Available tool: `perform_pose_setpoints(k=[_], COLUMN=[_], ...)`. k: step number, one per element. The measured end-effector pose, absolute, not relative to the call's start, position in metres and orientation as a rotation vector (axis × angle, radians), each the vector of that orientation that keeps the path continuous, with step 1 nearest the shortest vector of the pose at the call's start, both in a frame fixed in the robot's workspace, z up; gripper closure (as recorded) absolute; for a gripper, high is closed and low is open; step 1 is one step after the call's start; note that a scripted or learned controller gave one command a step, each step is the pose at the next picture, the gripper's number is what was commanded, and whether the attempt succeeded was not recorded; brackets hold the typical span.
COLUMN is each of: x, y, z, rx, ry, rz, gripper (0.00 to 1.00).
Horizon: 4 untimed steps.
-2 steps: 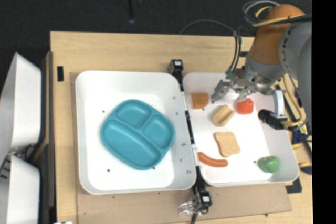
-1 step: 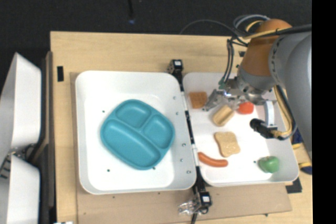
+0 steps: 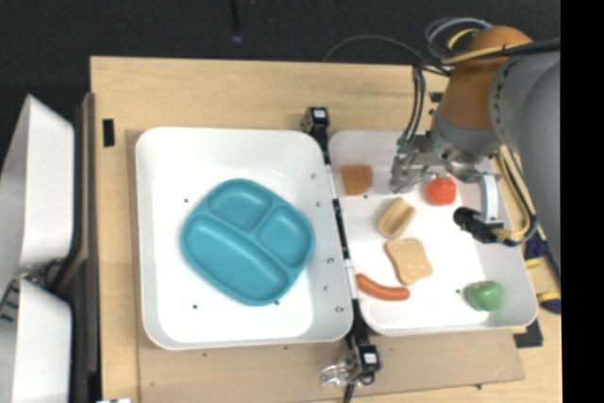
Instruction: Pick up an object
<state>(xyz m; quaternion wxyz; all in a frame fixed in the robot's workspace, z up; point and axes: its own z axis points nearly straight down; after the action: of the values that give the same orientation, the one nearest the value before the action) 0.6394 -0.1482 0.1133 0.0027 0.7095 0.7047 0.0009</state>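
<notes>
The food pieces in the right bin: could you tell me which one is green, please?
The green piece in the right bin's near right corner. The others are red, orange-red, brown or tan, and it lies farthest from the gripper.

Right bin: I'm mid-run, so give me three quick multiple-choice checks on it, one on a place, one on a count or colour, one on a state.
1. Where does the sausage lie in the right bin?
A. Near its front edge
B. At its far edge
C. Under the arm

2. How many tan bread-like pieces are in that bin?
A. One
B. Three
C. Five

3. What is the state of the blue divided plate in the left bin?
A. Stacked with food
B. Lying flat with nothing on it
C. Standing on edge

Answers:
1 A, it lies by the front rim, left of the green item.
2 B, the pieces and.
3 B, its compartments show bare.
</notes>
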Motion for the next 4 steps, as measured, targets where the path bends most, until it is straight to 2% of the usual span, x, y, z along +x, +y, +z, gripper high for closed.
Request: perform_pose_setpoints(k=[2, 3, 4], x=[0.633, 0.634, 0.620], y=[-0.161, -0.162, -0.114], z=[0.236, 0.250, 0.247], rx=[2.222, 2.221, 2.215], ry=[2.212, 2.217, 2.228], rz=[0.006, 0.004, 0.001], gripper=[1.00, 1.00, 1.00])
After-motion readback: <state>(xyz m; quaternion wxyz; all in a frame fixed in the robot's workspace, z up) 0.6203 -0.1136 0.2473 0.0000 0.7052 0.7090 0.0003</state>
